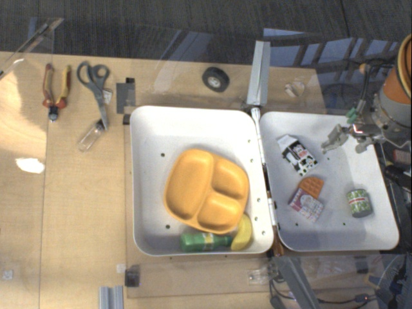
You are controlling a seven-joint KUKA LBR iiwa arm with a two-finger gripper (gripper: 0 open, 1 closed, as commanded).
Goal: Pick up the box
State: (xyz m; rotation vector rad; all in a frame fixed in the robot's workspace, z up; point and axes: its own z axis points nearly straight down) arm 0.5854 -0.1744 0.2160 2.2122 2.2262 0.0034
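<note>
The hand [347,137] hovers at the right bin's [386,234] one o'clock corner, fingers spread apart, gripping nothing. The box [298,154], black-and-white with unreadable print, lies at the bin's ten o'clock. A green can's [360,202] label is illegible.

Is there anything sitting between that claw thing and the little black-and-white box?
No. In the camera view, just bare white bin floor separates the tool from the box.
</note>
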